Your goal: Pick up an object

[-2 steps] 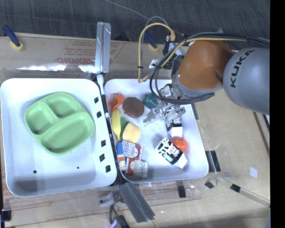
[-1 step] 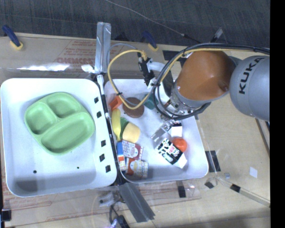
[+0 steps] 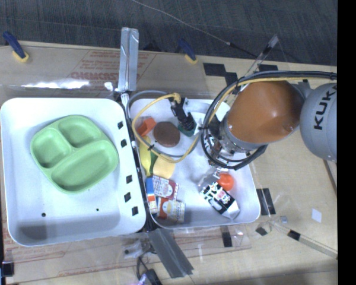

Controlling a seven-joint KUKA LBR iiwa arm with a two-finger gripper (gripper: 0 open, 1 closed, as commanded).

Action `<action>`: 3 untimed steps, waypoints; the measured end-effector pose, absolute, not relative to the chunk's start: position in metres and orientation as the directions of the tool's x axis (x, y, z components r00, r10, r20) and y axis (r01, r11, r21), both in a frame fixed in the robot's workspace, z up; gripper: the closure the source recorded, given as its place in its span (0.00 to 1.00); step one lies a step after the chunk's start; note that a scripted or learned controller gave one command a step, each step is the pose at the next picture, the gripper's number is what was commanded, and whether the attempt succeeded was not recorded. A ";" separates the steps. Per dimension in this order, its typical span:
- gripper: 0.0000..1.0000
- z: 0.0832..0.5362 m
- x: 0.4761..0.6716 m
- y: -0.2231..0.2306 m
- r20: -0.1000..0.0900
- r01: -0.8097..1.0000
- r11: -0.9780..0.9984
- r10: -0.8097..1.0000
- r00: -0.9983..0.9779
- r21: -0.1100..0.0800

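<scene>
- Basically, arm (image 3: 264, 113) reached in from right, hung over the right bin (image 3: 249, 209); its orange band hid the wrist from above.
- end effector (image 3: 216, 170) was low over bin's right part, just above the black-and-white carton (image 3: 220, 199) with an orange cap (image 3: 225, 181); couldn't tell whether it was spread or pinched, too much blocked by cables.
- Likely target: that carton, lying tilted near bin's front right corner, apparently touching the wall.
- Other stuff crowded bin's left side: brown disc (image 3: 166, 133), orange piece (image 3: 145, 125), yellow item (image 3: 157, 164), red-white packets (image 3: 165, 198).
- Left bin (image 3: 15, 218) held a green divided plate (image 3: 75, 153), well apart from the arm.
- To do it well, my read: straddle carton's narrow side, centre on its body not the cap, descend straight, stay off the wall, lift slow.
</scene>
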State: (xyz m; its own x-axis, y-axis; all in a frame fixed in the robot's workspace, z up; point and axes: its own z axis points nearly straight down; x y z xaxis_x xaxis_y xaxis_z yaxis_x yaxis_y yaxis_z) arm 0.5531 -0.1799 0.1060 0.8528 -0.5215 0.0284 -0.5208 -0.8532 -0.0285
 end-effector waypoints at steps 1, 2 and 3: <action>0.00 0.105 0.505 -0.187 0.020 -0.524 -0.851 -0.525 0.851 -0.034; 0.00 0.091 0.493 -0.183 -0.004 -0.493 -0.870 -0.493 0.870 0.000; 1.00 0.101 0.494 -0.180 -0.005 -0.487 -0.873 -0.487 0.873 -0.002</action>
